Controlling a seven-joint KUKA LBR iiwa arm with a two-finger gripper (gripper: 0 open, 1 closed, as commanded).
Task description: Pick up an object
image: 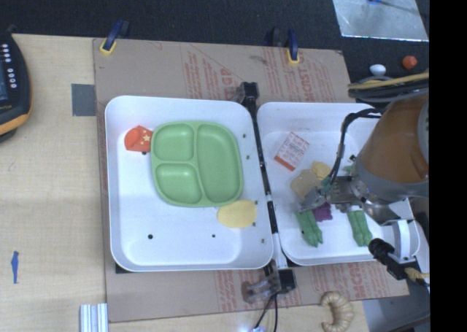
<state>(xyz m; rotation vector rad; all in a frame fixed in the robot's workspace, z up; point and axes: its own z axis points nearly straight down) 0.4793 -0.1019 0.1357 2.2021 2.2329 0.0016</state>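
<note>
The arm (pixel 398 152) reached in from the right and hung over the right bin (pixel 271 177), its orange band above the wrist covering much of that bin's right half. The gripper (pixel 317 199) sat low in the middle of that bin, pointing left, in a small cluster of things; how it was set could not be told, since its tip blended with what lay under it, and nothing could be seen lifted in it. Just beside the tip lay a tan block (pixel 303 183) and a pale yellow piece (pixel 320 170), with a small purple item (pixel 322 213) partly hidden below. A green toy (pixel 309 228) lay on the bin floor just below the tip, and a second green toy (pixel 359 227) lay to its right, near the arm's base. A red and white packet (pixel 292 150) lay apart, toward the bin's upper left. In the left bin (pixel 117 199) a green divided plate (pixel 197 163) lay flat near the middle, a red piece with a yellow star (pixel 137 139) touched its upper left edge, and a yellow lemon-shaped thing (pixel 237 214) lay just beside its lower right corner. Both bins stood on a cardboard sheet (pixel 182 68) clamped to the wooden bench (pixel 44 199).
</note>
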